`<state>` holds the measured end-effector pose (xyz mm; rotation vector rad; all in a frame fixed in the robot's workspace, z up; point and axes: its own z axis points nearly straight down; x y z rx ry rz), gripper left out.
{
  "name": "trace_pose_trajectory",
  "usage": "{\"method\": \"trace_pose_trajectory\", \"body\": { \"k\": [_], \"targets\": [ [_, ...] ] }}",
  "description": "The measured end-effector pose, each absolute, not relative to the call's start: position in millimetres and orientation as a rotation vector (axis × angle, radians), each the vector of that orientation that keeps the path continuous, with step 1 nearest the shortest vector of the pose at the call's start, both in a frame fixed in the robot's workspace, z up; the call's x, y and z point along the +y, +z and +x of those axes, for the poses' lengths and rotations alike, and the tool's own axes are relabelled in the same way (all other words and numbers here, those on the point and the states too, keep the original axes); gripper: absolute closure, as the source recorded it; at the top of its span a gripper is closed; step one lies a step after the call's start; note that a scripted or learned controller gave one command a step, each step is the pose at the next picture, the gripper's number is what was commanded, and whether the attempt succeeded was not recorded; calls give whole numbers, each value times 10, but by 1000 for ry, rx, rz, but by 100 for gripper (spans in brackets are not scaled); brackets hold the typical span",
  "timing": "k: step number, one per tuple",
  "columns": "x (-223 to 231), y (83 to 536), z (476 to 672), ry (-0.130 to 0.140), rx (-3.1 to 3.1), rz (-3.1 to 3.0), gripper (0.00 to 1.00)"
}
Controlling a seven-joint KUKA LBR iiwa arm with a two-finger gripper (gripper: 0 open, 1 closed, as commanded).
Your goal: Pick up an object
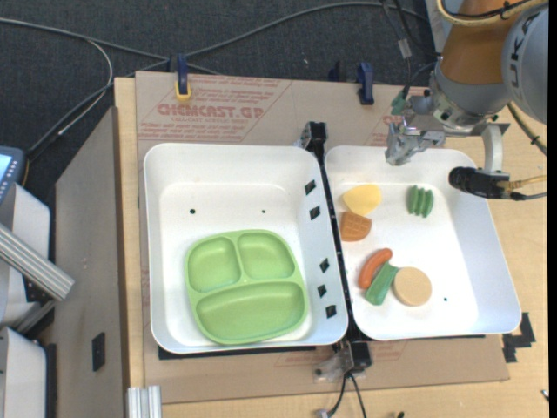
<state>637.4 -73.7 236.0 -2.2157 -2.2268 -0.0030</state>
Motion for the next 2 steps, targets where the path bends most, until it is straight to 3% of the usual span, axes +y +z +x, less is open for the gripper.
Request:
{"method": "trace_pose_trajectory", "body": {
  "k": [2],
  "targets": [
    [402,2459,6450,-4,-2228,-2216,100]
  ]
}}
